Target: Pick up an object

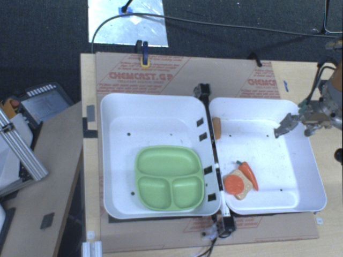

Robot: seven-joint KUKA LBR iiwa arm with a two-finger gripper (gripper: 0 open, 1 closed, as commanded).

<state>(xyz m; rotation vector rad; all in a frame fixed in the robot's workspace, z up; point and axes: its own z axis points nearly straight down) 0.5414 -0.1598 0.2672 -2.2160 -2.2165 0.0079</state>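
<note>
In the right bin lie an orange carrot, a round red tomato-like piece and a beige piece partly under them, all bunched near the front left. A small brown piece rests against that bin's left wall. My gripper hangs over the right bin's far right part, open, with nothing between its fingers. It is well to the right of and behind the carrot group.
A green divided plate sits in the left bin. The black divider clips run between the bins. A yellow clamp and cables lie beyond the bins; a grey device stands at left.
</note>
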